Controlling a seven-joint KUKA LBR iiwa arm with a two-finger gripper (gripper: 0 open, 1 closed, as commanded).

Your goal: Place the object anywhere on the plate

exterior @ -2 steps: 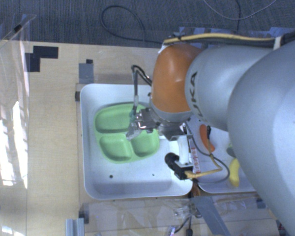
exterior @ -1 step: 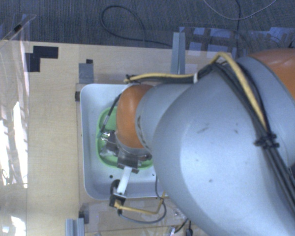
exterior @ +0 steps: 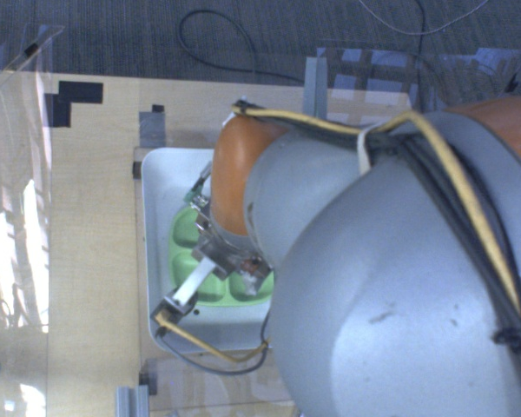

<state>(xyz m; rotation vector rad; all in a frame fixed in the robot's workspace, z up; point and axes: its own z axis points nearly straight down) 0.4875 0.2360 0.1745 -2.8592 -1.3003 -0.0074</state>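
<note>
Camera view: a green plate [exterior: 182, 233], apparently moulded into separate hollows, lies in a shallow white bin [exterior: 161, 181], close along the bin's left wall. Where the object sits cannot be told, since the robot's wrist covers most of the plate's right side. The claw [exterior: 230, 263] hangs low over the plate's middle, and whether it is apart, together or clamped on anything cannot be told from this angle. Above it, the orange band [exterior: 230, 172] and the grey arm [exterior: 373, 276] reach in across the bin's right side, over the pale wooden table [exterior: 87, 233].

The step in hand looks like the set-down itself. Done well, it would mean coming straight down over one hollow, staying clear of the plate's rim and the bin's left wall. The release should come only once the object is low enough not to bounce out, followed by a vertical lift away.
</note>
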